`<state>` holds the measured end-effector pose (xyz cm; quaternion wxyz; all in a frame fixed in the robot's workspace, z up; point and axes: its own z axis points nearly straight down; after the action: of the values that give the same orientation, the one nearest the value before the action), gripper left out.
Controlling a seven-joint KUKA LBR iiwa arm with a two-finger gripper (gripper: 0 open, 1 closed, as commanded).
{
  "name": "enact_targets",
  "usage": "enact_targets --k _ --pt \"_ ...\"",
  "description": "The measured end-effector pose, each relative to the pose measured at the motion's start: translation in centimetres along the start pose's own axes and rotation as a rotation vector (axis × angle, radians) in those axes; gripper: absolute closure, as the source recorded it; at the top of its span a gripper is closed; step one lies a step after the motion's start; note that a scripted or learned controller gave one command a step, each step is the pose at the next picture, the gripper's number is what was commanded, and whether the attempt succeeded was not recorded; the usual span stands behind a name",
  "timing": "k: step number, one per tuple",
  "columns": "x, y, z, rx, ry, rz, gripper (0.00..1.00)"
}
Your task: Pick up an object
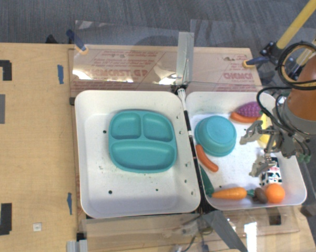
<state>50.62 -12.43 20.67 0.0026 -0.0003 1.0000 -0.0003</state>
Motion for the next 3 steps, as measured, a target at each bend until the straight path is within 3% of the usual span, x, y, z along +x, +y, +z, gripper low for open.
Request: enact_targets --k 1,2,3 --pt "-0.2 -6.5 11.0 0.001 -0.006 0.176 0.0" --pt "-7.8 -3.0 11.8 0.001 -0.008 0.136 0.0" --pt "-6.5 -0.7 11.8 0.012 -0.008 0.348 0.0"
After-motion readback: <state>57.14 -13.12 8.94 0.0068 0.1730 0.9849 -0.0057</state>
